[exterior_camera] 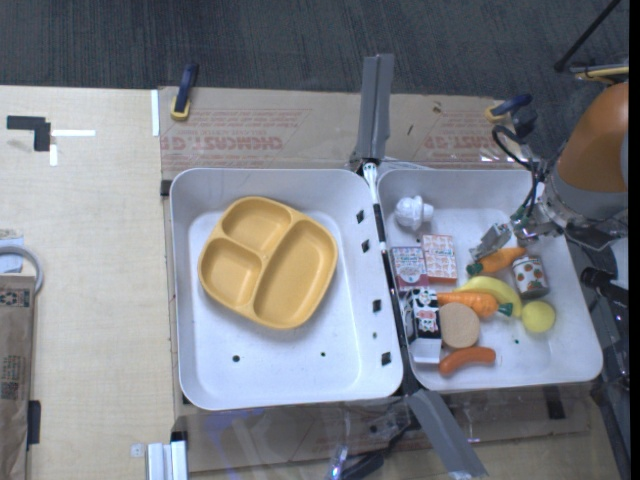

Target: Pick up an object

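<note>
Over right bin [585,368]: arm reaches from right, tool [494,240] low near carrot [497,260] (grip state unclear).

Yellow tray [267,261] in left bin [190,348]

The desk [90,268] is pale wood with a brown cardboard sheet [270,128] over its far part. 2 white bins rest on it: the left bin [200,368], and the right bin [580,358] touching its right side. Black tape marks [30,128] lie far left of the left bin.
</note>
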